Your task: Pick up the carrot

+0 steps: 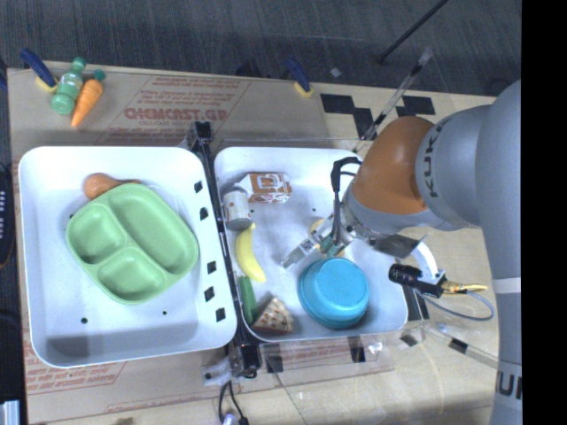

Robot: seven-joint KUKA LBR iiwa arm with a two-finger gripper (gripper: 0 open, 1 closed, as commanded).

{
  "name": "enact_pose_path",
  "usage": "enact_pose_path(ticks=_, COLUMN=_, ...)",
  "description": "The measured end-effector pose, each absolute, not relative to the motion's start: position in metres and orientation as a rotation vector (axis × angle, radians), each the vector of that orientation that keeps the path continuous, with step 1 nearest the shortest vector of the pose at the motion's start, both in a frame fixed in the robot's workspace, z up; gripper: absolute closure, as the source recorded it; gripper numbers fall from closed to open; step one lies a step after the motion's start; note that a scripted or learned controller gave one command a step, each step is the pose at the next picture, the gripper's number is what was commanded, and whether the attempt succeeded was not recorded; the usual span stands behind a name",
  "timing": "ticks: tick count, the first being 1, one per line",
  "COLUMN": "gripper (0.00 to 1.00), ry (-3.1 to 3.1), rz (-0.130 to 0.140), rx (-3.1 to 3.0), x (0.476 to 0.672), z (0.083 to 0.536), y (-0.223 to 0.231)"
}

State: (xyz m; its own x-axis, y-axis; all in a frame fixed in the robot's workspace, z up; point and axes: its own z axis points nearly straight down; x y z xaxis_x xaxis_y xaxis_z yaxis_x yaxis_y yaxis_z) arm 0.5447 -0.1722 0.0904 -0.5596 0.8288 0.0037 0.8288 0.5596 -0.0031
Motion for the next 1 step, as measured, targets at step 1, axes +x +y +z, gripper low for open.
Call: enact_pose_path(ticks=1, gripper=0.00, ry=-2.767, rz=0.003, rx=-1.486, x=0.5667, z=0.1114, y=-0.2102)
